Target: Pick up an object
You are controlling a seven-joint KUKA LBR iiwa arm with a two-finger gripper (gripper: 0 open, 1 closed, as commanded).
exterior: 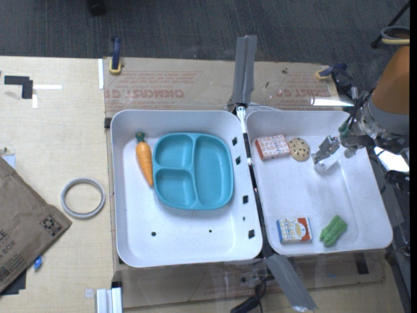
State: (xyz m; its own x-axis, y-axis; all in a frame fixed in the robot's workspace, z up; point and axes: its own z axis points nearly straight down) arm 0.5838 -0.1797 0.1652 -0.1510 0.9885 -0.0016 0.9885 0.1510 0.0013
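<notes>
One end effector (326, 154) hovers beside cookie (299, 149).

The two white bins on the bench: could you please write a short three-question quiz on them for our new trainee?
1. True or false: the toy carrot lies inside a compartment of the blue divided plate.
2. Multiple choice: which item lies nearest the gripper? A) the cookie B) the green toy vegetable C) the toy carrot
3. Fill in: the small food box lies in the ___ bin, beside the green toy vegetable.

Key
1. False: it lies on the left bin floor, just left of the plate.
2. A
3. right
</notes>
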